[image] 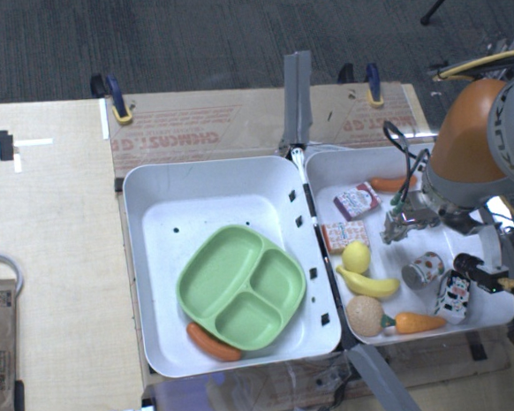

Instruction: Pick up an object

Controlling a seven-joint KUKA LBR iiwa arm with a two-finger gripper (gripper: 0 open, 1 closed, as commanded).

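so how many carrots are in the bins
2 for sure: one carrot at the right bin's front edge, one in the left bin beside the green plate. An orange thing behind the arm might be another.

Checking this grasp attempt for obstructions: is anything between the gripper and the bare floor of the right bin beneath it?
Nothing visible blocks it. The gripper hangs over a bare patch of the white right bin. The yellow lemon and yellow banana lie to its left, the small patterned cup below-right; all sit apart from it.
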